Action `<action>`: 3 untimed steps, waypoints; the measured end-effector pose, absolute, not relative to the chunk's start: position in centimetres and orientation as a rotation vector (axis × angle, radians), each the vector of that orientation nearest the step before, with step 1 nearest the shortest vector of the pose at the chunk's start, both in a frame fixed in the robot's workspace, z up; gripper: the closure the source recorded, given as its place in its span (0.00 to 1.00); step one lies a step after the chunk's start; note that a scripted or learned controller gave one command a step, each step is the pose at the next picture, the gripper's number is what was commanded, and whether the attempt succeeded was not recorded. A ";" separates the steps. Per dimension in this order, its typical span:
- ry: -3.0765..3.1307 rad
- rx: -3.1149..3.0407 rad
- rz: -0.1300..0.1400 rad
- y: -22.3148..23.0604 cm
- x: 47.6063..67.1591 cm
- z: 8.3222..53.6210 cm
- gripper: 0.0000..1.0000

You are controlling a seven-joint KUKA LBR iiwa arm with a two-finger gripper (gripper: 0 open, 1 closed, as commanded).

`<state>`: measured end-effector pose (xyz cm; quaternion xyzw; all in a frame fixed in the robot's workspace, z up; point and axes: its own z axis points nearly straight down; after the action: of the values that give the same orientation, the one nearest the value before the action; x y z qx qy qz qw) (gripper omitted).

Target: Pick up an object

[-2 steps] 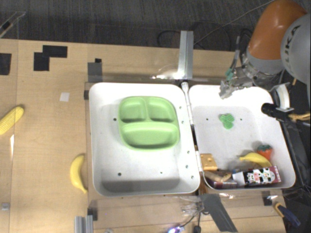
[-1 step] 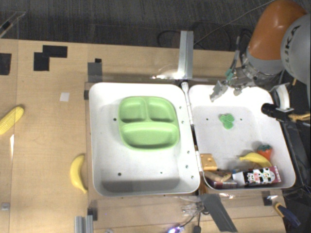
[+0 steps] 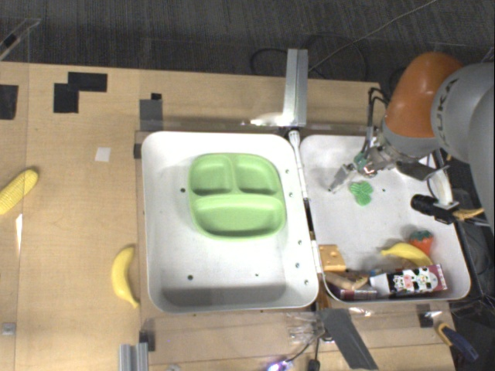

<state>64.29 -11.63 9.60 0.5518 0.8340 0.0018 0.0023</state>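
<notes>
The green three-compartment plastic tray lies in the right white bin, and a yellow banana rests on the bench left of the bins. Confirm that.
Wrong bin. In the camera view the green three-compartment plastic tray lies in the left white bin, not the right one. The yellow banana does rest on the bench left of the bins.

Printed carton [image 3: 411,282], lettering apparently too small to read

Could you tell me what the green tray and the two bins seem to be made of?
The green tray looks like moulded plastic with a matte finish: one even colour, and soft rounded walls between its three compartments. The left bin and the right bin look like smooth white plastic or coated metal, slightly glossy; which one is hard to tell.
</notes>
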 end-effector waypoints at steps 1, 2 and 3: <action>2.614 1.728 0.011 -11.5 64.4 10.8 1.00; 2.667 1.653 0.006 -4.3 65.4 18.6 1.00; 2.704 1.596 0.002 -9.7 59.4 14.1 1.00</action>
<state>59.43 -9.74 14.13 0.5082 0.8612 0.0006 0.0010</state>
